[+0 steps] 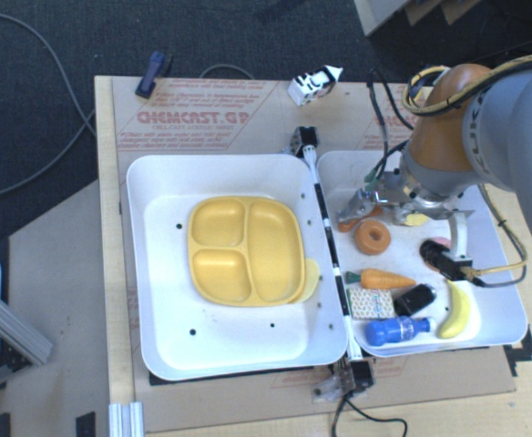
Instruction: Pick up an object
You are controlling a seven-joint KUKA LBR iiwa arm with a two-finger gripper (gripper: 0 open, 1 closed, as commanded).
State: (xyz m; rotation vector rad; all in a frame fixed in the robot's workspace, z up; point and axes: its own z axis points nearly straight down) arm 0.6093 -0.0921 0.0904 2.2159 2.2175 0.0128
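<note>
- Gripper (389, 203) hangs low in the right bin (512, 321), at its far left part; whether it is spread or pressed together cannot be told.
- Near edge of that bin: a blue bottle (396, 330) and a banana (455, 313).
- Farther in: a carrot (386, 279), then a brown ring (373, 237) just beside the gripper.
- Left bin (148, 262) carries a yellow divided plate (246, 249) at its middle.
- Bench (202, 116) is bare wood with red print at its far edge.
- Dark carpet (56, 25) lies beyond, crossed by a cable (43, 39).
</note>
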